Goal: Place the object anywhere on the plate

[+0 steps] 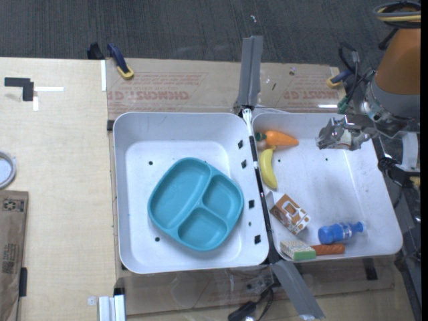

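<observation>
Your blue plate sits in the left bin; the gripper hangs over the far right bin, holding nothing, fingers apart.

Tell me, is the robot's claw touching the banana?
Apart. The camera view shows bare white bin floor between the gripper and the banana.
</observation>
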`<state>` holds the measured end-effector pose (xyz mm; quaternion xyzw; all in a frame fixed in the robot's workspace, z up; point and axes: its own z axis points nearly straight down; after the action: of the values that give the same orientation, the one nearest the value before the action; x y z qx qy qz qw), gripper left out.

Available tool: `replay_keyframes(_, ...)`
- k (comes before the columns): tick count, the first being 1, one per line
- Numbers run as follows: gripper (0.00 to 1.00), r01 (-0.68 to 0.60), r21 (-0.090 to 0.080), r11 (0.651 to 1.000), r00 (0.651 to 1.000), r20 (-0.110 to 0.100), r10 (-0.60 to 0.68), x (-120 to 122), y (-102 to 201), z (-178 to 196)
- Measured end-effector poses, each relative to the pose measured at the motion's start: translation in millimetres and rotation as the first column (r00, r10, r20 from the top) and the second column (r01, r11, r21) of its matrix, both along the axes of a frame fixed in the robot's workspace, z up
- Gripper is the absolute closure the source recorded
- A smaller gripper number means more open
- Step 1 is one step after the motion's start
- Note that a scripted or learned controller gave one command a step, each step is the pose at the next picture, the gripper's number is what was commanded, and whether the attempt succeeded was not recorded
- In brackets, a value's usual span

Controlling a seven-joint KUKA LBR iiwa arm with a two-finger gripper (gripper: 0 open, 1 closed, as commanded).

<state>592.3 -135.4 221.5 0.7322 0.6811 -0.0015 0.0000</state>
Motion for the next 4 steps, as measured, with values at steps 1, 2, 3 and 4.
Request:
replay_keyframes(1, 1.00, -0.051, 0.002, 0.999, 0.999, -0.001, 0.051, -8, 68, -7)
replay_keyframes(2, 1.00, -0.336, 0.003, 0.942, 0.942, -0.001, 0.336, -44, 122, -31)
replay_keyframes(3, 1.00, -0.399, 0.002, 0.917, 0.917, 0.000, 0.399, -96, 188, -31)
replay_keyframes(4, 1.00, -0.514, 0.001, 0.858, 0.858, 0.001, 0.514, -114, 251, -6)
